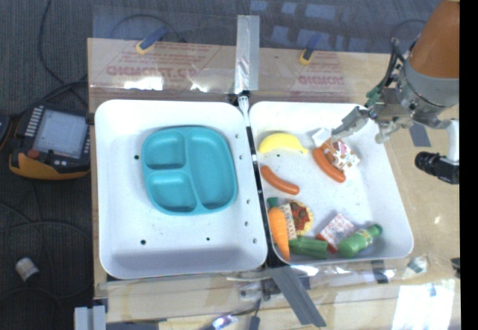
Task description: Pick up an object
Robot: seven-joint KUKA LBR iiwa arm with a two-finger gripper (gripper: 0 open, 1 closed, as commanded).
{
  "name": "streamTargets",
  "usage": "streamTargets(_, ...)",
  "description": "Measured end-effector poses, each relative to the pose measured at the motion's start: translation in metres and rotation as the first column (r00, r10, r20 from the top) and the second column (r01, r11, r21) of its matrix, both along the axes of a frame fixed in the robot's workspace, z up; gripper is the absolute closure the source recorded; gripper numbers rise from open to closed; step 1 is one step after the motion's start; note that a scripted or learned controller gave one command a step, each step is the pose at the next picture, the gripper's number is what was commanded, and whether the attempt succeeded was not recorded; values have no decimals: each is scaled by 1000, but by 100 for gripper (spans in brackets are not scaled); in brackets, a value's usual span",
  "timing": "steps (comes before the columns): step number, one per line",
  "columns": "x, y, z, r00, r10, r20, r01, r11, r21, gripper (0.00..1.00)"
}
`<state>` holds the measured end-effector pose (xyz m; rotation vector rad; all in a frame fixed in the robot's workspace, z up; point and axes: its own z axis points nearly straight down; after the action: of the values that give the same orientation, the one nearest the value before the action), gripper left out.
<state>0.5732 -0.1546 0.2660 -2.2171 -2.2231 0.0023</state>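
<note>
In the right bin (388,179), near its far right corner, your gripper (340,129) points in low over the toy food, its tip just above the hot dog (327,162) and the small red-and-white packet (344,154) lying against it. You can't tell from this slant whether the jaws stand wide or narrow — nothing is visibly between them, so count nothing as held. The likeliest trouble: those two pieces touch, so a closing grip may nudge one aside or pinch only a corner and let it slip. The banana (281,144) and the sausage (280,181) lie well apart from the tip; the carrot (277,228), green vegetables (308,247) and wrappers crowd the near edge, hard to separate by eye. The left bin (119,246) bears a blue divided plate (188,169). The arm's upper part is cut off at the frame edge.
</note>
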Motion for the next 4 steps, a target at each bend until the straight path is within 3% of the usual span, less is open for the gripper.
streamTargets(1, 0, 0, 0, 1000, 0, 0, 0, 1000, 0, 0)
streamTargets(2, 30, -31, -93, 999, 42, -1, -42, 999, -2, 0)
streamTargets(3, 31, -31, -93, 999, 42, -1, -42, 999, -2, 0)
streamTargets(4, 30, -37, -160, 1000, -27, 1, 27, 1000, 0, 0)
